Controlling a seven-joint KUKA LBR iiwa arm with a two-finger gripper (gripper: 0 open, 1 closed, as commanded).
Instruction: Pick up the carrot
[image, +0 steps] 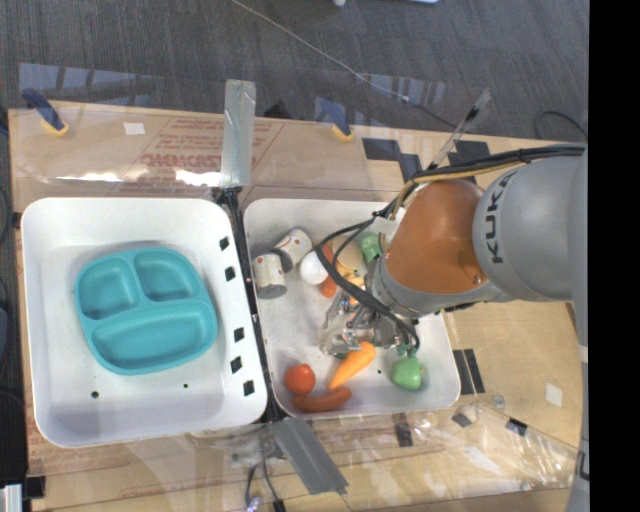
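camera view is showing the gripper (347, 338) hovering just above the carrot (352, 365) near the right bin (440, 385)'s front wall; how wide it stands, i cannot tell. the approach is finishing; closing around the carrot comes next.

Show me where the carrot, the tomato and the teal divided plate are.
carrot (352, 366), camera view, middle of its orange body.
tomato (299, 378), camera view, centre of its round red top.
teal divided plate (146, 310), camera view, the ridge between its compartments.
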